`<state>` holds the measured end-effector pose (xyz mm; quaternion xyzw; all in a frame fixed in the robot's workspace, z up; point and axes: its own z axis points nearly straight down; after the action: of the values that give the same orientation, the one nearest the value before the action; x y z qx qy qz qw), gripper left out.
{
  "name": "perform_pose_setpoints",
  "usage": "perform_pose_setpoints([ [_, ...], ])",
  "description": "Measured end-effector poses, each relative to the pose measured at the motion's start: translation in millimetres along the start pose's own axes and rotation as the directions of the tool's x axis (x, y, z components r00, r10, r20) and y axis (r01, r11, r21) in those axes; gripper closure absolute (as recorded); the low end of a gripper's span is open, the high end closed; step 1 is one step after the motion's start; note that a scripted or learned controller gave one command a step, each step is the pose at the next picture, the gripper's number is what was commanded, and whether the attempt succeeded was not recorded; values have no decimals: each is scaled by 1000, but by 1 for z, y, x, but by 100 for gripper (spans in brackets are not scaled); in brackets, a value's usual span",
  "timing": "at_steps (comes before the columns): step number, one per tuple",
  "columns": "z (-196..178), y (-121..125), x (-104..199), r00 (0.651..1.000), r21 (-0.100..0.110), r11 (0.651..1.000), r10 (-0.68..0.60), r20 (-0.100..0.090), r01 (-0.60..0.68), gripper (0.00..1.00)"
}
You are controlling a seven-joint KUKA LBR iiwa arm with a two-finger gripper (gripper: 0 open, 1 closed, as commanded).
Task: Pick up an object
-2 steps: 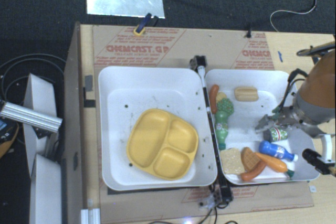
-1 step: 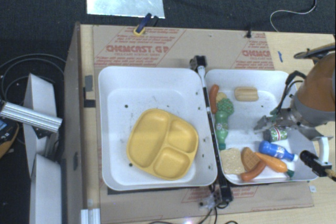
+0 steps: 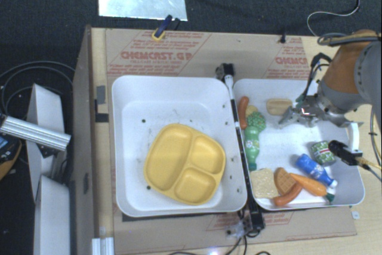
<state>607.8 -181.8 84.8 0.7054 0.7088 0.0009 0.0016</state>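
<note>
The arm (image 3: 352,77) is seen at the right side of the view, reaching in toward the left. Its grey body is bent low, and the orange band (image 3: 343,65) is shown above the wrist. The gripper (image 3: 300,114) is placed at the end of the wrist, pointed down and to the left. Metal parts are spread at its tip, but the state of it cannot be judged.
</note>
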Motion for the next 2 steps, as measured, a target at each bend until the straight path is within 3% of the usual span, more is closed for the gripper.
perform_pose_setpoints([
  [1,0,-63,-2,1000,3,1000,3,0,-3,0],
  [2,-10,-62,-2,1000,0,1000,1,0,-1,100],
])
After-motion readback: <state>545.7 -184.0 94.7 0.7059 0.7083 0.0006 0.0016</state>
